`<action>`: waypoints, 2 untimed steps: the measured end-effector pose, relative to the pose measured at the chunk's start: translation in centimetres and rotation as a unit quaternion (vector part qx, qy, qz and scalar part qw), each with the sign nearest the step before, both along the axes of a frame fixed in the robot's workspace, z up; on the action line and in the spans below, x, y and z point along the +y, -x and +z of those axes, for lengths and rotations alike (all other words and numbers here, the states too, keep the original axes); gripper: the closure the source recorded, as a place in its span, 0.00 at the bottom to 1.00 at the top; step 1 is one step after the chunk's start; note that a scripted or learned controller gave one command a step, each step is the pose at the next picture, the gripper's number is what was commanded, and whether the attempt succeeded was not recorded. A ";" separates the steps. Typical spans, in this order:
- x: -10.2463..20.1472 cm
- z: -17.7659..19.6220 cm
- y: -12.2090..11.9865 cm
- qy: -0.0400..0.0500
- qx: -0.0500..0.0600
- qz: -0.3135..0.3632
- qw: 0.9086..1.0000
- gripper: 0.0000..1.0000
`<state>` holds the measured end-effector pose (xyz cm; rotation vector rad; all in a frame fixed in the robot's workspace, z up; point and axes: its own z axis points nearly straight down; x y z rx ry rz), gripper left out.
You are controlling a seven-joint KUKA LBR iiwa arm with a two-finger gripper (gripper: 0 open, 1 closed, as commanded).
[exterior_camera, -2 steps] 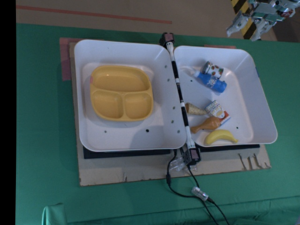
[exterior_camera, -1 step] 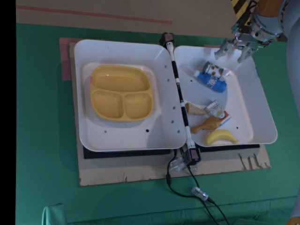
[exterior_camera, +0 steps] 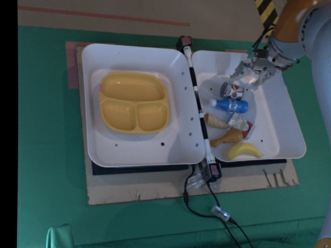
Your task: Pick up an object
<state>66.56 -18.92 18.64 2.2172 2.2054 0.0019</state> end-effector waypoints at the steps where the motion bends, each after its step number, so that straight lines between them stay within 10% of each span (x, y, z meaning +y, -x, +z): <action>1: -0.3 1.9 -0.3 0.004 -0.009 -0.003 1.000 1.00; 2: -0.3 1.9 -0.3 0.004 -0.008 -0.003 1.000 0.00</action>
